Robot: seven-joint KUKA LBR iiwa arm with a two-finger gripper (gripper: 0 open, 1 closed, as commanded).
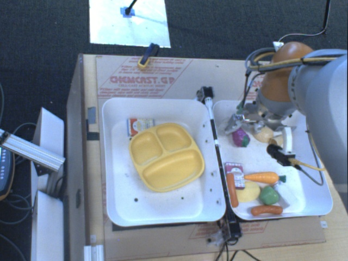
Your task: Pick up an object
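Bench (163, 72), two white bins (119, 162), one yellow tray (166, 156), two carrots (262, 176)

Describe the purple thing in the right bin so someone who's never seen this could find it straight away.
Start at the right white bin, the one crowded with toy food. Look to its far end, just below the robot's hand. The purple piece lies there alone, small and rounded, apart from the orange, yellow and green items clustered nearer the front.
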